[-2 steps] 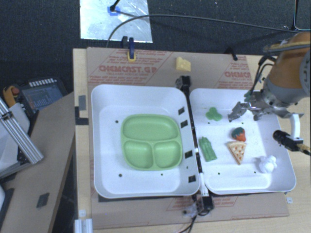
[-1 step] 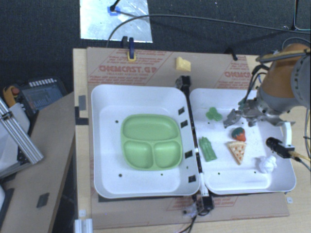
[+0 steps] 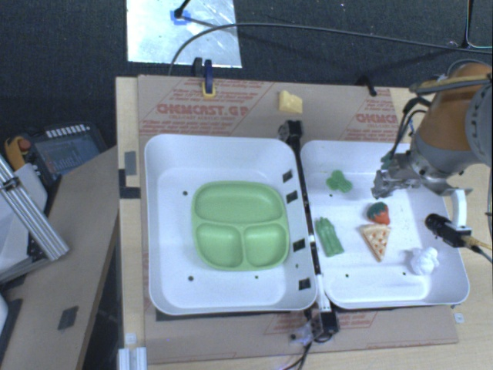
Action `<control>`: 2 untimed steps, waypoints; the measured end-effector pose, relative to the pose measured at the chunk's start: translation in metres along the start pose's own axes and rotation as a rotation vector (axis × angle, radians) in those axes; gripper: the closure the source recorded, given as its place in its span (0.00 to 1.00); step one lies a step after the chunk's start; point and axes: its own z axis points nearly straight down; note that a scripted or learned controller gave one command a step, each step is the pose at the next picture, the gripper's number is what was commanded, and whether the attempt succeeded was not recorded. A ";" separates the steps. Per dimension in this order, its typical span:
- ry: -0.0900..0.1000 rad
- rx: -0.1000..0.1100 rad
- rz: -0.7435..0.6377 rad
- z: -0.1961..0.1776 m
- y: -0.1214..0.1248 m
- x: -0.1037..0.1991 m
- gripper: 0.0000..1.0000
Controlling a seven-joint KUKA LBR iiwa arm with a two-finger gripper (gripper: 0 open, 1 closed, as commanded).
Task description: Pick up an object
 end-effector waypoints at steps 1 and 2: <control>0.000 -0.003 -0.003 -0.064 -0.001 0.003 1.00; 0.000 -0.003 -0.003 -0.119 0.001 0.003 1.00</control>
